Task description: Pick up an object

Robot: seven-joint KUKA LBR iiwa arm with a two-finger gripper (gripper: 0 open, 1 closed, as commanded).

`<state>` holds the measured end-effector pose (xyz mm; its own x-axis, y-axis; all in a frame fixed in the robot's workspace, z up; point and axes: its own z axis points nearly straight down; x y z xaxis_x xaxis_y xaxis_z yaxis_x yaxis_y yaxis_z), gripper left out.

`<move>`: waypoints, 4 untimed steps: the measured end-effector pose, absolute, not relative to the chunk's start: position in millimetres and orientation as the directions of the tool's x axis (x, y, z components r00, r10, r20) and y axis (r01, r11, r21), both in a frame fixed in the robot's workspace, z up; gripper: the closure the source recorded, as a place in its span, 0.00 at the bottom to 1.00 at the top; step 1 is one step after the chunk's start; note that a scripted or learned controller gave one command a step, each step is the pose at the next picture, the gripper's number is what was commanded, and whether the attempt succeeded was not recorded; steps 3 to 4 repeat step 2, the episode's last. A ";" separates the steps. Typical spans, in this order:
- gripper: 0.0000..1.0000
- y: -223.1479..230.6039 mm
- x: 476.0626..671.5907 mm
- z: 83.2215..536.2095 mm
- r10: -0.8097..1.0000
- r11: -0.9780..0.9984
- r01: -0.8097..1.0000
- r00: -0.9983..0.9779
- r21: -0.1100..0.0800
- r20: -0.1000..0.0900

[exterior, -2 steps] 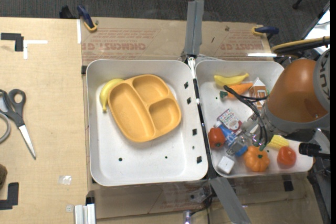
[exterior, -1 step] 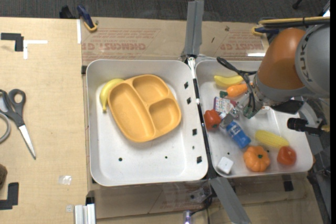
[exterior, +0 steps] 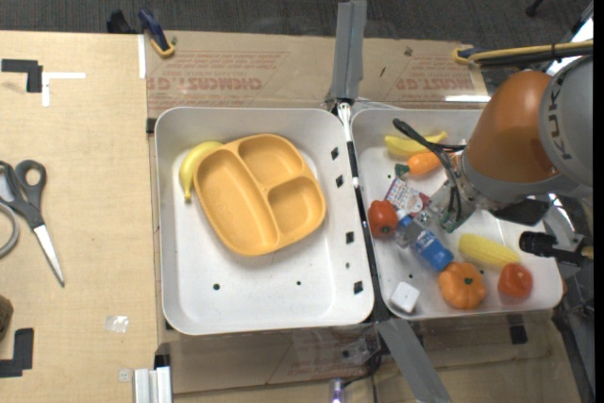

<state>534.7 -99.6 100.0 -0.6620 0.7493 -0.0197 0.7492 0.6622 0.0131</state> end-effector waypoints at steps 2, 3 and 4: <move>1.00 -33.9 535.2 191.7 0.737 0.676 0.737 -0.676 0.001 -0.002; 1.00 -33.9 535.2 191.7 0.737 0.676 0.737 -0.676 0.001 -0.002; 1.00 -33.9 535.2 191.7 0.737 0.676 0.737 -0.676 0.001 -0.002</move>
